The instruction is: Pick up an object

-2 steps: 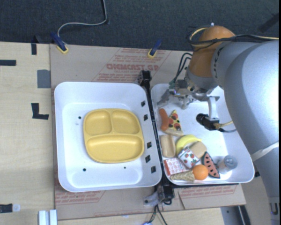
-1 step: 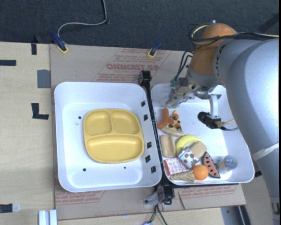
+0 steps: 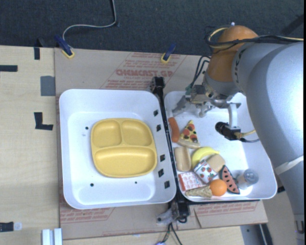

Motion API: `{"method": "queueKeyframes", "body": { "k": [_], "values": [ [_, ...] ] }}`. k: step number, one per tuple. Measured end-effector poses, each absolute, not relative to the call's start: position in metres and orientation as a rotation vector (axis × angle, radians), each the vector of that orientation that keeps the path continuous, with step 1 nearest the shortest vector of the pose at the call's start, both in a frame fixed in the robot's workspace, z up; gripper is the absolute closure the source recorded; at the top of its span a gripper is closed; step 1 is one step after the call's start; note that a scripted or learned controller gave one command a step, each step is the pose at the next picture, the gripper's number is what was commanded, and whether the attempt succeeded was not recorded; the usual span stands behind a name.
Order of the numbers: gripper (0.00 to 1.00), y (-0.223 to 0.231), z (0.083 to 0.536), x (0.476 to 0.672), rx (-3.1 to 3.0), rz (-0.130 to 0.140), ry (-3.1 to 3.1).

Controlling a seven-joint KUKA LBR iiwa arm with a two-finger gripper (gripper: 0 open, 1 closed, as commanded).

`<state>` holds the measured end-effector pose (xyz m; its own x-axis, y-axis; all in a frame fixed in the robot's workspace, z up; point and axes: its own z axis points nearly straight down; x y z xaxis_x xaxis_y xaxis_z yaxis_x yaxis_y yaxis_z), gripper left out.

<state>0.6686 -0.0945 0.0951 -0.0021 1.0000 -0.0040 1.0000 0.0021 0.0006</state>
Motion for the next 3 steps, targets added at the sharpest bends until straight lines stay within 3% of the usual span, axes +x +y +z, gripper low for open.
{"method": "queueKeyframes", "body": {
  "k": [3],
  "values": [
    [0.00, -0.0962, 0.0854, 0.6666, 2.219, 0.000, 2.222]
  ]
}}
